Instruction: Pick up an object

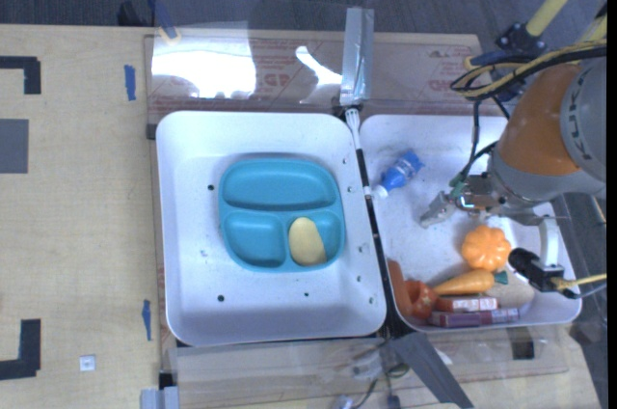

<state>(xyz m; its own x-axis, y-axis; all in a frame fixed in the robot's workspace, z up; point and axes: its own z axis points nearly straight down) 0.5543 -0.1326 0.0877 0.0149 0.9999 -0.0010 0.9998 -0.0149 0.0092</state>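
Your pincer sits low over the right bin, above bare white floor near the middle. You cannot tell from here whether it is apart or together, and nothing shows clamped in it.

Just beside it, toward the near right, you have a small orange pumpkin. Up and to the left, a blue bottle lies tilted close to the wall between the bins.

Along the near wall you see an orange carrot, a red piece in the corner, and a flat red packet whose pale label is too small to read.

In the left bin, a teal divided tray holds a yellow oval piece in its near right compartment.

Behind the bins, the cardboard carries reddish print you cannot read. The dark lettering on the arm is cut off at the edge.
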